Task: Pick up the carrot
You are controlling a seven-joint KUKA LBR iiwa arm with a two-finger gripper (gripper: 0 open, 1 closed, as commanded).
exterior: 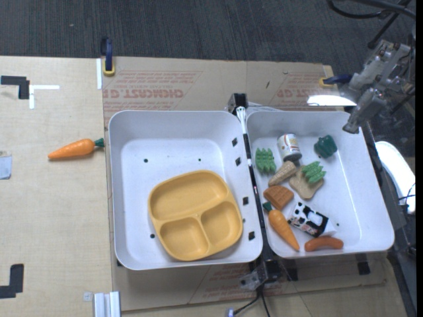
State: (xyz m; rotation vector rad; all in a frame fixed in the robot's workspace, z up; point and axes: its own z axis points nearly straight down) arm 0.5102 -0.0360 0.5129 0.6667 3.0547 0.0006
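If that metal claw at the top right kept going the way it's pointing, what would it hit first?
Probably the far right corner of the right bin. The gripper points down and left, so the dark green toy lies next in line, though depth is hard to judge from one view.

Robot arm [386, 71] at the upper right: pale grey metal housings with small dark fittings, ending in a slim grey gripper [353, 121]. Black cables [370, 6] loop above it. Finer details are too blurred to tell.
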